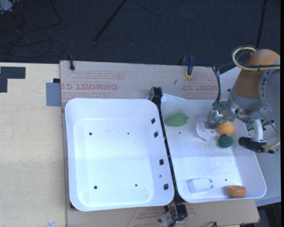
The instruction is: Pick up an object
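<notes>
My pincer (213, 119) low in right bin (255, 174), beside orange ball (226, 127) and dark green ball (225, 141); its grip state I cannot tell.

Red lettering runs across the cardboard sheet (132, 82) under the bins, printed upside down from here. Far left it seems to read "CHEMCAST G P"; the copies further right and near are too broken to read.
</notes>
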Motion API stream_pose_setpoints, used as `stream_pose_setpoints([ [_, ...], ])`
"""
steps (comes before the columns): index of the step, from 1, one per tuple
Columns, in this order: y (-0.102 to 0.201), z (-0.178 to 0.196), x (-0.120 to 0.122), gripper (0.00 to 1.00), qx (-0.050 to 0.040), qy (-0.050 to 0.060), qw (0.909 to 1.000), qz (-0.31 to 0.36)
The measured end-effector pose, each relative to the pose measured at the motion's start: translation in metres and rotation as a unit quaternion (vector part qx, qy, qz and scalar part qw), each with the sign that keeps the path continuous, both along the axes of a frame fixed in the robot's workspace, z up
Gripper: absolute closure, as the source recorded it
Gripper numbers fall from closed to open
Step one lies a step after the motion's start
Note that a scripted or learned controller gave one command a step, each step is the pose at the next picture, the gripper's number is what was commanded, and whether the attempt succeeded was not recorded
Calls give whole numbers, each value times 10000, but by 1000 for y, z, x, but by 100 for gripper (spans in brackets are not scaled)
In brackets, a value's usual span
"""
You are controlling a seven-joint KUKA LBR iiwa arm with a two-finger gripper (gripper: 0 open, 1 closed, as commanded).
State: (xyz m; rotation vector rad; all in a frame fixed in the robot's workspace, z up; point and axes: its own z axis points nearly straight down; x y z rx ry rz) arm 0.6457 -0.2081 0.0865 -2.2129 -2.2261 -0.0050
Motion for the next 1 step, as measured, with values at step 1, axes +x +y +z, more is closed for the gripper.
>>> stream_pose_setpoints([
  [1, 5, 11, -2, 100, -17, 8, 10000, -21],
])
